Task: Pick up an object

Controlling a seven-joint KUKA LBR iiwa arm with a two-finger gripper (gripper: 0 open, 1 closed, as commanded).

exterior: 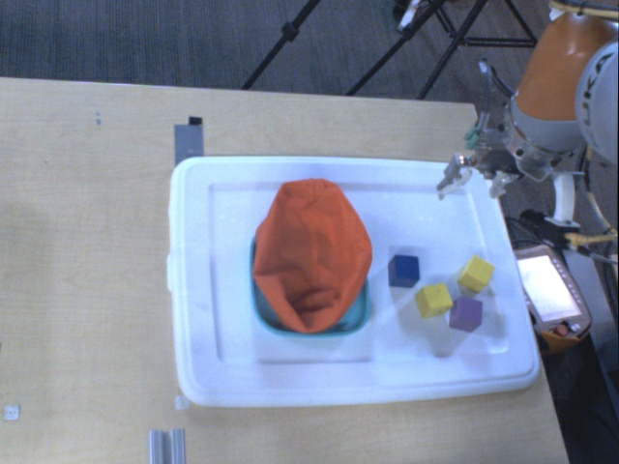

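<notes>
Sweeping from the left, there's bare tan bench (pixel 77 259), then a small grey bracket (pixel 189 141) at the white bin's (pixel 193 288) eleven o'clock corner. Inside the bin, an orange cloth (pixel 314 249) drapes over a teal container (pixel 356 319), hiding all but its lower rim; the cloth's long axis runs from twelve to six o'clock. Right of it sits a blue cube (pixel 403 270), then a yellow cube (pixel 433 300) touching a purple cube (pixel 465 313), with another yellow cube (pixel 475 274) just beside them at one o'clock. Above the bin's two o'clock corner hangs the gripper (pixel 473 174), fingers spread apart and grasping nothing. The arm is cut off at the right edge. Dark carpet (pixel 145 17) and black tripod legs (pixel 455 8) lie beyond.
</notes>
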